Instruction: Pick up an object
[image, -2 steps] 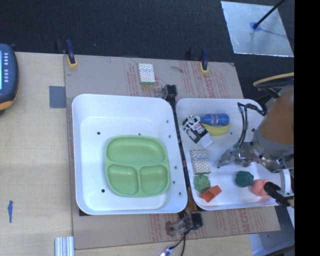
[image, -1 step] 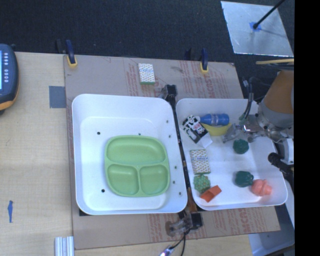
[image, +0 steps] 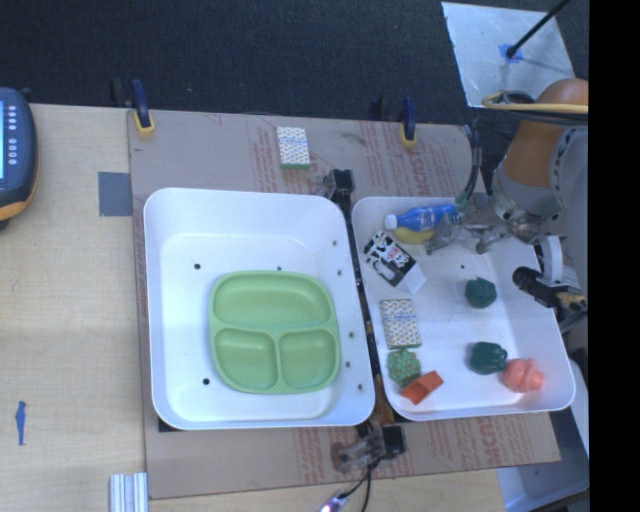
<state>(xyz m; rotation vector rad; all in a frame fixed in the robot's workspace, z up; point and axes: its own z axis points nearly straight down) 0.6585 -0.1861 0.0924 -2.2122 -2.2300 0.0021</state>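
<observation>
**Gripper low over cluttered right bin, nothing held**

The gripper (image: 478, 228) hangs at the far edge of the right bin (image: 556, 400), beside a blue bottle (image: 420, 216) lying on something yellow (image: 412, 236). Whether its jaws are wide or narrow cannot be told. A patterned card (image: 387, 257) sits just beside them. Two dark green lumps (image: 480, 292), (image: 487, 357), a pink toy (image: 523, 375), a red block (image: 422, 386) and a green piece (image: 403, 365) lie nearer the front. The left bin (image: 160, 300) holds a green tray (image: 272, 330).

Risk, as judged: the round bottle may roll aside, or two crowded items get pinched together. The arm's body is cut off at right
</observation>
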